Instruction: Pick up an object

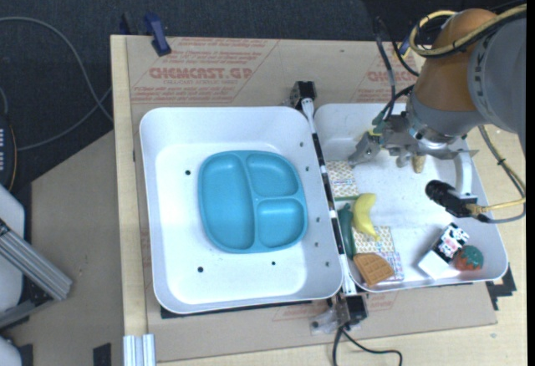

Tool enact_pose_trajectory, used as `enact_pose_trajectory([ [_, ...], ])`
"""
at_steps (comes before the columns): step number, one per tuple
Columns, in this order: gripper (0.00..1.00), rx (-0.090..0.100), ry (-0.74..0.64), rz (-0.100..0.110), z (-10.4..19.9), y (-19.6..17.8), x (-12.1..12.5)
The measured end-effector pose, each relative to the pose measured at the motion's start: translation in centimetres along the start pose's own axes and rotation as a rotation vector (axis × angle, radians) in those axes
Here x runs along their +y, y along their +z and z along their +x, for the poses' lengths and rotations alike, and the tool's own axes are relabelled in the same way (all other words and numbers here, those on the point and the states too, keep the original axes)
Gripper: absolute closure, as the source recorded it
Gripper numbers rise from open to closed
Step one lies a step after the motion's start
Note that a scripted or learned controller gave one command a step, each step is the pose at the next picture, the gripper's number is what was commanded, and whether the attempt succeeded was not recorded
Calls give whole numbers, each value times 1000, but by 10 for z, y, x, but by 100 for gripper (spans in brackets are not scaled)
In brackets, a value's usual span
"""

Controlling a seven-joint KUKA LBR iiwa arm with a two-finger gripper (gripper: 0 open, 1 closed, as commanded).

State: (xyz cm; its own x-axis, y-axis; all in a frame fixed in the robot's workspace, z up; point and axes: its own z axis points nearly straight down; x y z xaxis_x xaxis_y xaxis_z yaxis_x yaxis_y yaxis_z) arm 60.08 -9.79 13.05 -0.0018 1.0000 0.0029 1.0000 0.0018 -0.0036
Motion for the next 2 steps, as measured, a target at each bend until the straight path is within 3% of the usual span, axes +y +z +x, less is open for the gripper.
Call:
enact_pose_trajectory([
  [1, 0, -3, 2, -7, 4, 38, -47],
  [2, 0, -2, 2, -2, -1, 46, -78],
])
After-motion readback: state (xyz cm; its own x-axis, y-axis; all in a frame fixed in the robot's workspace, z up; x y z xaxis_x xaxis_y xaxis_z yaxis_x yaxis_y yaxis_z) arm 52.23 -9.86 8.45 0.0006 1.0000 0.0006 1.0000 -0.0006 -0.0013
